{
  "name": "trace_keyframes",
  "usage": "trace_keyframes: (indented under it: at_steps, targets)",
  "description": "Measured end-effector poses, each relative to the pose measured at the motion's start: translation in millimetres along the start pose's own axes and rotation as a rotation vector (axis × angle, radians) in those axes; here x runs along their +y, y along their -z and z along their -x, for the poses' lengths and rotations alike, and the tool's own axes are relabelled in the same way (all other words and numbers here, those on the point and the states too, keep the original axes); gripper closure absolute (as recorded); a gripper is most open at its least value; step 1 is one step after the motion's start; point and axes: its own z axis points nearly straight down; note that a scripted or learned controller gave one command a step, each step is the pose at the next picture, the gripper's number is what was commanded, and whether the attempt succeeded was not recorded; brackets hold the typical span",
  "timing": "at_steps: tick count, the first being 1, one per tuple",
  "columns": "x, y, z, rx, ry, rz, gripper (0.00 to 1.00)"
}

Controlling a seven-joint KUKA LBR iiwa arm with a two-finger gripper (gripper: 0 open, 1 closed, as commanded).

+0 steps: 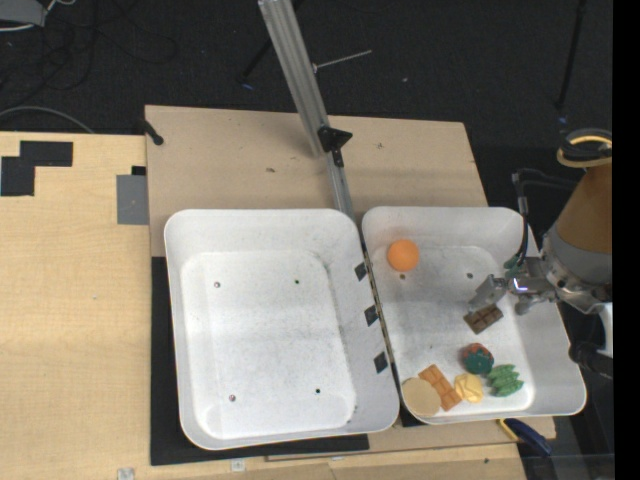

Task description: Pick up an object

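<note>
My gripper (503, 298) hangs low over the right side of the right bin (440, 230), reaching in from the right edge. Its two grey fingers stand apart, so it is open, with nothing between them. A small brown block (484, 318) lies on the bin floor just below the left finger (485, 292); I cannot tell whether they touch. An orange ball (403, 255) rests near the bin's upper left. At the bin's front lie a red and teal ball (476, 358), a green piece (505, 379), a yellow piece (468, 388), an orange block (438, 383) and a tan disc (420, 398).
The left bin (180, 238) sits beside the right one, joined by black clips (371, 314). A slanted metal rail (300, 78) rises behind the bins. The arm's grey and orange body (585, 228) stands at the right edge.
</note>
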Motion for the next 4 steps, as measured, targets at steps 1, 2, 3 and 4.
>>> trace_keyframes:
  at_steps: [1,2,3,4]
  targets:
    - [1,-48,0,-0.003,-0.002,0.007,0.0]
    - [1,-37,1,-0.003,-0.005,0.007,1.0]
    - [7,10,8,-0.005,-0.002,0.01,1.0]
    - [2,54,5,-0.004,-0.001,0.009,1.0]
